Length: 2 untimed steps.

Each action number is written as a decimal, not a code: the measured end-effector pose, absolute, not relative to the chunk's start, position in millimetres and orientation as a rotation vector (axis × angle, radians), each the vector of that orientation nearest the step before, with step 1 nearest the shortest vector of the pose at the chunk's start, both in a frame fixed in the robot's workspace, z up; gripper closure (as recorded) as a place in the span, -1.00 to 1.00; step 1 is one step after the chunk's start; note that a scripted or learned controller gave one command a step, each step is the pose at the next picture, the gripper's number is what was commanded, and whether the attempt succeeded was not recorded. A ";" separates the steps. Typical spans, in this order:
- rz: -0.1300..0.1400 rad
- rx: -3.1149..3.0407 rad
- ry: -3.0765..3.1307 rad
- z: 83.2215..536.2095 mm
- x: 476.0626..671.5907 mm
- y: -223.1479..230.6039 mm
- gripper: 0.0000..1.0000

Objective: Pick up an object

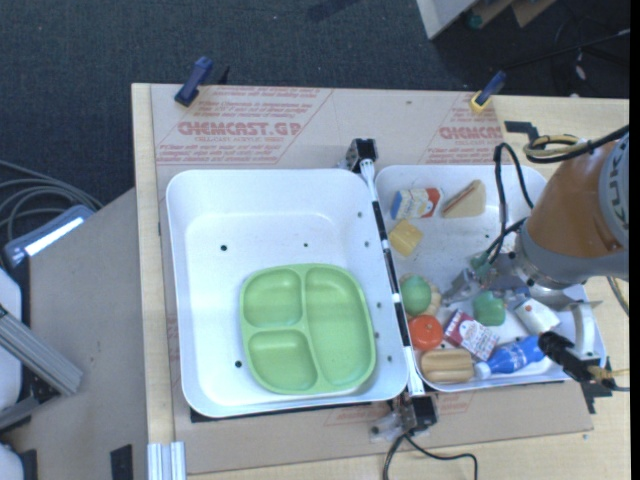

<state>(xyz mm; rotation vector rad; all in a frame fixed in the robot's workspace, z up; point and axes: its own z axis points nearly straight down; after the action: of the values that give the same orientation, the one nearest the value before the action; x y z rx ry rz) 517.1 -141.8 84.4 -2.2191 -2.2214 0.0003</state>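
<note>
2 white bins side by side on a bench [250,128] with red printed lettering. Left bin [200,268] holds 1 green tray [305,328] with 3 compartments, sitting toward the near right of that bin, nothing on it.

Right bin [425,175] is cluttered with small play-food items. Far side: a blue-white-red packet [415,203] and, just right of it, a sandwich wedge [465,199]. Nearer, by the left wall, a yellow block [405,238]. Mid-left: a green round fruit [416,294], and just nearer, an orange-red round item [426,332]. Near-left corner: a hot-dog bun [447,367]. Right of the orange-red item, a red-and-white packet [472,334], tilted. A blue bottle [512,357] with a white cap lies along the near wall, right of the bun. A green pepper-like item [490,309] sits mid-bin, and a white piece [537,318] lies just right of it.

Arm [580,213] comes in from the right, orange band and grey wrist over the right half of the right bin. Gripper [481,279] is low in the middle of that bin, just beyond the green pepper-like item and right of the green round fruit. Grey metal parts there blend with the clutter; how far the tool is spread, cannot tell, and nothing can be made out in its grasp. All items look to be lying on the bin floor.

A blue clamp [193,81] sits at the bench's far left corner, a yellow-blue clamp [488,90] at the far right. Black clips [362,152] join the bins at the far end of the shared wall.
</note>
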 end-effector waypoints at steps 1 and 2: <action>-0.001 -2.223 -2.223 117.0 585.1 -191.2 -1.00; 0.002 -2.221 -2.219 83.8 524.6 -177.3 -1.00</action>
<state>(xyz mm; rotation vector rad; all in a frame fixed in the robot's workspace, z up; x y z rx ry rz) 524.6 -177.3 83.8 -2.2208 -2.2189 0.0018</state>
